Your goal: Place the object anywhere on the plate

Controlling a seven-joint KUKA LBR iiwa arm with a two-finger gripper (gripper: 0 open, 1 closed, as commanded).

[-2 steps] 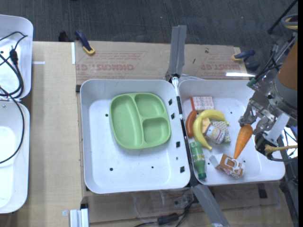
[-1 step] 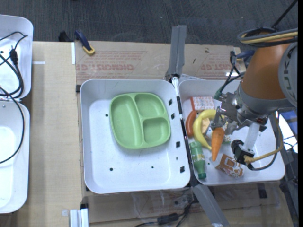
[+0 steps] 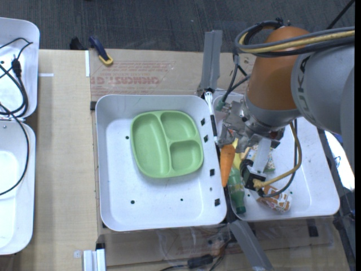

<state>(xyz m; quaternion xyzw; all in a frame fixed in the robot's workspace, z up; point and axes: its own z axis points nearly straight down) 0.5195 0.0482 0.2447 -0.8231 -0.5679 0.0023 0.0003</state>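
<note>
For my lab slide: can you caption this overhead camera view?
Grey-and-orange arm's gripper hovers over cluttered right white bin near orange carrot; green three-compartment plate sits in left bin.

robotics lab | grey arm [image 3: 321,66] | white bins [image 3: 113,168] | wooden bench [image 3: 62,151] | cables [image 3: 14,89]

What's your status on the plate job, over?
Claw low over right bin, fingers unclear. Carrot beside it at divider. Green plate bare in left bin.

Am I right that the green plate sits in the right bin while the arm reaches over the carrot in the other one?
Not quite. The camera view shows the plate in the left bin, not the right. The arm does reach over the carrot, which lies in the right bin.
</note>
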